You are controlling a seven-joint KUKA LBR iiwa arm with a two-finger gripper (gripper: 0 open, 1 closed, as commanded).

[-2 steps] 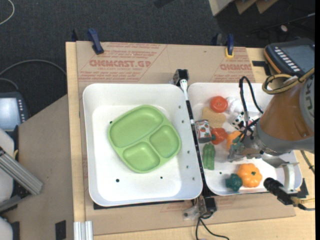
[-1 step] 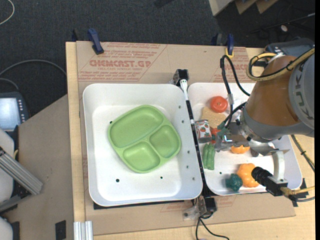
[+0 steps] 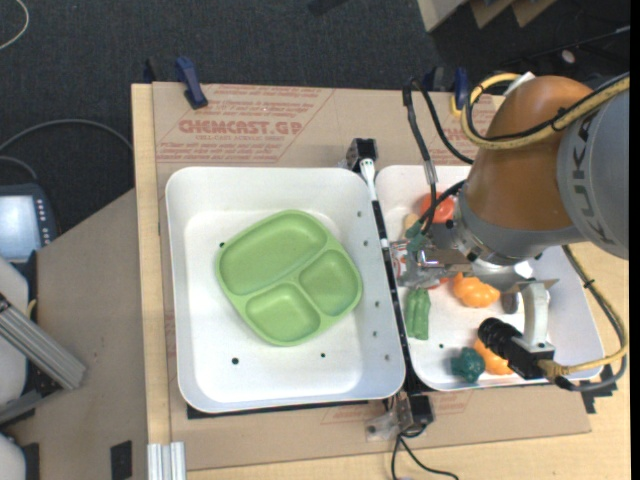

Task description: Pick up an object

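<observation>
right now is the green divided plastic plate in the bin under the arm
No, the green divided plate lies in the other white bin, on the view's left.

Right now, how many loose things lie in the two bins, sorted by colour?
Green: 2, the divided plate and a small green piece
Orange: 3, the top piece, middle piece and bottom piece
Teal: 1, the teal piece
Total: 6

the arm (image 3: 530, 158) covers the middle of the right bin (image 3: 570, 328) and is cut off by the picture's right edge. a red-orange thing (image 3: 437, 206) peeks from under it, shape unclear. the hand (image 3: 420, 260) is mostly tucked beneath the wrist, and an orange thing (image 3: 473, 290) is partly covered too.
</observation>
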